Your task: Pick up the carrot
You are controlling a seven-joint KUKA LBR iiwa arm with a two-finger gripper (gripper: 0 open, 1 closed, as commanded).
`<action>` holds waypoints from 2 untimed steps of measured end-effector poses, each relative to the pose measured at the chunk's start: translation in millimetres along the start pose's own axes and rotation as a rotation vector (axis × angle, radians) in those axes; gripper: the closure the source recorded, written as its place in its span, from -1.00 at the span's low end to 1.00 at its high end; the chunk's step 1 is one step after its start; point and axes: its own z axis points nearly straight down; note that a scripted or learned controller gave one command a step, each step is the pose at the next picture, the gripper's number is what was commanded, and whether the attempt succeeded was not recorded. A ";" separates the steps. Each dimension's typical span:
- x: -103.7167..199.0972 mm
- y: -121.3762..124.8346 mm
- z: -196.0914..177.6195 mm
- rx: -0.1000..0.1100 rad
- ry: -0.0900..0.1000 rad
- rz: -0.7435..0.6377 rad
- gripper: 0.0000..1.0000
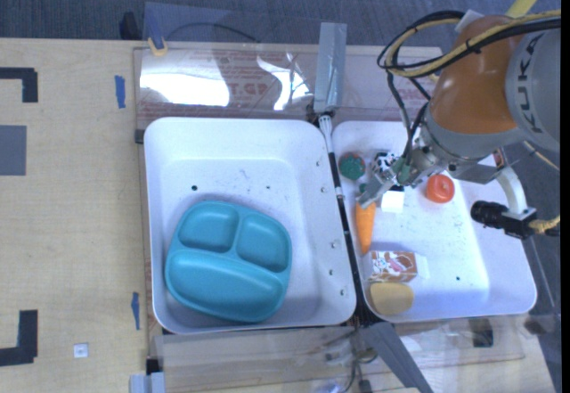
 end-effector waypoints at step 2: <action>25.0 34.8 -0.7 0.001 0.001 -0.427 -1.00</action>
